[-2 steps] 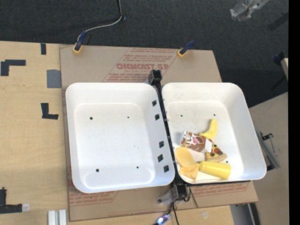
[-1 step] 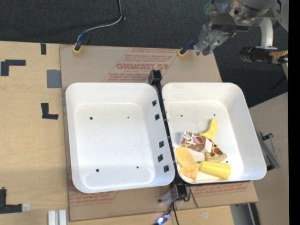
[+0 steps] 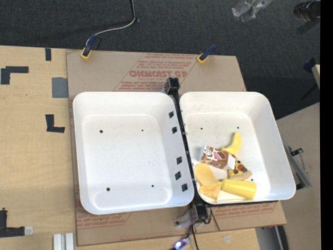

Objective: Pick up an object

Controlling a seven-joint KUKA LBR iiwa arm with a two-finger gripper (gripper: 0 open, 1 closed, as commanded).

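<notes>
Objects for picking are gathered in the near part of the right bin (image 3: 260, 113), toward its near-left corner. The tabletop (image 3: 31, 139) carries a cardboard sheet (image 3: 156, 72), on which the two white bins are set side by side, touching along their inner walls. The left bin (image 3: 125, 150) is seen with only small dark dots on its floor. In the right bin, a yellow cylinder (image 3: 238, 188) is laid near the near wall, with a yellow wedge-shaped piece (image 3: 206, 178) just beside it on the left. A brown and white packet (image 3: 215, 157) is placed behind these, touched by a small banana (image 3: 234, 142) at its right. A small patterned item (image 3: 240, 168) is wedged between packet and cylinder. The pincer (image 3: 250, 5) is seen blurred beyond the far right corner of the tabletop, well apart from the bins; whether it is open or closed cannot be told.
</notes>
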